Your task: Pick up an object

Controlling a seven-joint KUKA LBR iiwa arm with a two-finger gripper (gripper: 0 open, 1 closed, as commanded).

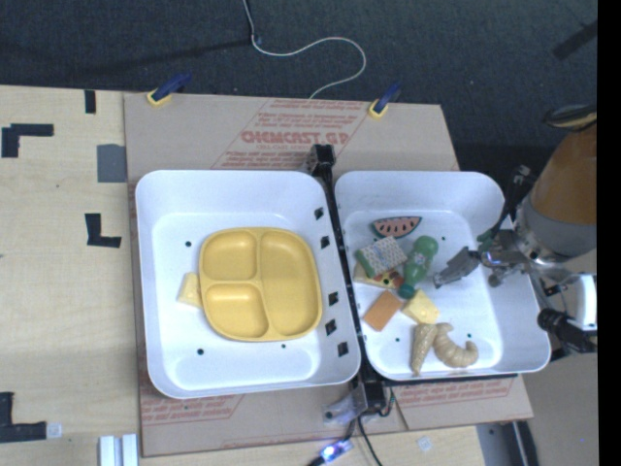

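Your pincer (458, 268) sits low over the right bin (485, 194), toward its arm-side wall, reaching in from the view's right. The dark fingers blur together here, so you cannot tell whether they are spread or closed, and nothing visibly sits between them. The toy pile lies just beyond the tip, toward the divider between the bins. Nearest is the green piece (418, 257), just off the tip, its long axis running top to bottom in the view, roughly across your approach line. Past it: checkered block (386, 252), watermelon slice (396, 227) further up, orange block (381, 310) and yellow wedge (421, 308) down and beyond the tip, tan curled pieces (442, 346) well below it near the front rim. The left bin (160, 260) with the yellow divided plate (260, 283) is well apart, far side of the divider. Likely target is the green piece; probably a short push away from the arm, then down.
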